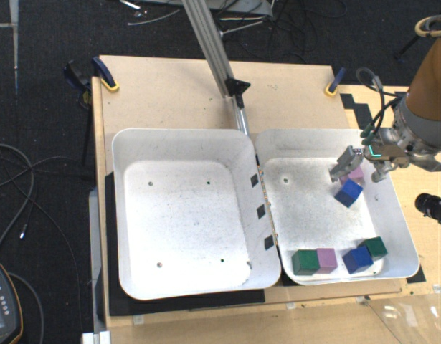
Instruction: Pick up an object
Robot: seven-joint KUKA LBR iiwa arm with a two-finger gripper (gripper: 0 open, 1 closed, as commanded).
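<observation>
My gripper (363, 165) over right bin (306, 192), upper right part, fingers spread. Blue cube (348, 193) tilted just below my fingertips, not between them; pink block (356, 174) just above it, partly hidden by left finger (touching? cannot tell). Along bin's near edge: green cube (305, 261), purple cube (326, 259), second blue cube (358, 258), dark green cube (376, 247). Left bin (184, 213) beside.
</observation>
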